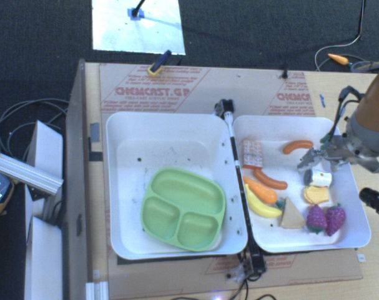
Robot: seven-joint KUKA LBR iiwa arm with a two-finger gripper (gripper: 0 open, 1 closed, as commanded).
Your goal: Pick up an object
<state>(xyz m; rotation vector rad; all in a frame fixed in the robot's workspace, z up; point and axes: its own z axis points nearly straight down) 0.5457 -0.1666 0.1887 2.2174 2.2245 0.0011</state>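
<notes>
My gripper [311,159] reaches in from the right and hovers over the upper right part of the right bin [358,230]. An orange sausage [298,147] lies just above and left of it. A small white cylinder [321,179] sits directly below it, with a yellow round piece [316,195] under that. Further left lie a pink wafer block [252,153], a second sausage [271,180], a carrot [261,191] and a banana [263,206]. Along the front are a tan wedge [292,217], purple grapes [316,219] and a magenta berry [335,218].
The left bin [123,142] holds a green divided plate [184,209]. A dark divider [235,161] runs between the bins. Cables and a grey box [24,170] lie off the bench to the left. The arm's body [370,120] overhangs the right bin's right rim.
</notes>
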